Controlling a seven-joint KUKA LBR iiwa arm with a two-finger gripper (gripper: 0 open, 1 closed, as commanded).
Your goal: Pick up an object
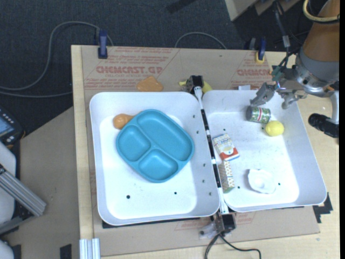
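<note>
claw (275,95): hanging over the far side of the right bin (302,193), fingers spread apart, gripping nothing
can (259,114): lying on its side just below the claw and a little toward the left finger, close to it; whether they are touching, I cannot tell
lemon (274,128): sitting just beyond the can, nearer the camera than the claw, almost touching the can
carton (225,148): resting well apart from the claw, toward the wall between the bins
white lump (262,181): lying far from the claw at the near end of the same bin
blue tray (155,144): sitting in the left bin (108,188), well away from the claw, an orange piece (122,121) peeking out at its far corner
step in hand: judging by the spread fingers, the arm is lining up on the can
doing it well: centring the fingers across the can's round body, coming straight down so the can is not rolling toward the lemon, and closing only once both fingers are flanking it
</note>
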